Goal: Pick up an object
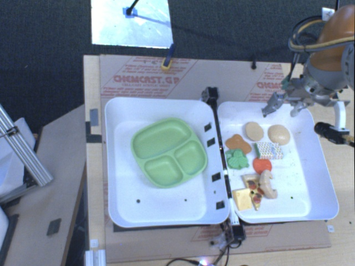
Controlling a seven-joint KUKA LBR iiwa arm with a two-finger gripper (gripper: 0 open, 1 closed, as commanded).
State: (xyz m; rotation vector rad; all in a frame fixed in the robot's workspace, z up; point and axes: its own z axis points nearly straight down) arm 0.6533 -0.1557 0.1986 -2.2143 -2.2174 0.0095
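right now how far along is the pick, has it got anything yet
Nothing looks picked yet. The open two-finger tool sits over the far edge of the right white bin, with nothing between its fingers. The toy foods, such as the round tan biscuit and the green broccoli piece, lie in that bin. Descent, grasp and lift remain.

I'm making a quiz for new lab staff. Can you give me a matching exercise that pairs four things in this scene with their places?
Things:
1. green three-compartment plastic tray
2. yellow cheese-wedge toy
3. robot's pincer
4. green broccoli-like toy

Places:
A. over the right bin's far edge
B. in the left bin
C. right bin, near corner beside the divider
D. right bin, beside the divider, midway along it

Pairs: 1-B, 2-C, 3-A, 4-D
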